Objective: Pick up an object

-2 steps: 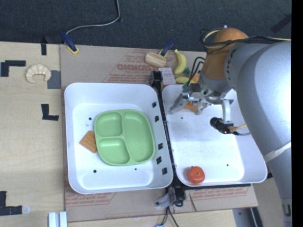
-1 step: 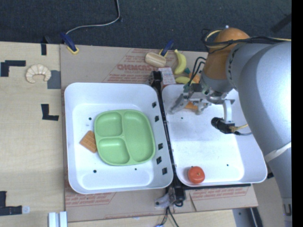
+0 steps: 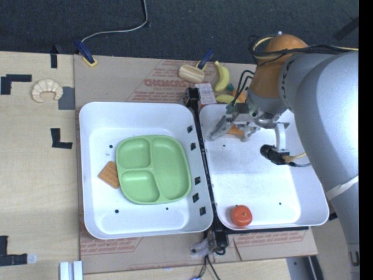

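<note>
Two white bins [image 3: 93,156] rest on brown cardboard [image 3: 157,83] printed with red lettering. The left bin holds a pale green divided plate [image 3: 154,169] and, at the plate's left edge, a tan-orange cracker [image 3: 109,174]. The right bin [image 3: 291,209] holds a red-orange tomato [image 3: 240,215] and a small orange piece [image 3: 235,131] under the metallic grey gripper [image 3: 233,127]. Arm [image 3: 326,109]: grey, with an orange band [image 3: 271,69]. Behind the bins lie a yellow banana [image 3: 222,76] and a beige bread roll [image 3: 190,73]. The table [image 3: 35,185] is light wood with black tape marks [image 3: 58,139]; a cream croissant [image 3: 47,90] sits on it. The background is dark blue-grey, crossed by a white cable [image 3: 125,28].
</note>
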### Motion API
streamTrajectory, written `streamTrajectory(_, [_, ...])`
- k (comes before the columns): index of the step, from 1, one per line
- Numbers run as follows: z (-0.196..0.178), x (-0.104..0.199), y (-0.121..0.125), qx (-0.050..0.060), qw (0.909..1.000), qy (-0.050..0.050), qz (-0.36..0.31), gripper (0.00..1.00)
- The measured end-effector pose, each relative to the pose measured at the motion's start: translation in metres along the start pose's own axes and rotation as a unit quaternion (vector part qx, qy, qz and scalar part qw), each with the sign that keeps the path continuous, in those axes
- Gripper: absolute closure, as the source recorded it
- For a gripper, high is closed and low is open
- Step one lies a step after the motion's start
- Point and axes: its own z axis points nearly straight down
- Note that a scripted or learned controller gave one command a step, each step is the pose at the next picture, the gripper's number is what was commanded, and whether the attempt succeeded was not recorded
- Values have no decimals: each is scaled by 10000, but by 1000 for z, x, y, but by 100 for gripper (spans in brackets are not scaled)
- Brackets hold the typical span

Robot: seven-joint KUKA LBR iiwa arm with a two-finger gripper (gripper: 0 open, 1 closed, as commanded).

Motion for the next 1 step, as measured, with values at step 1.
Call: streamTrajectory(1, [0, -3, 0, 6, 10000, 23, -8, 0])
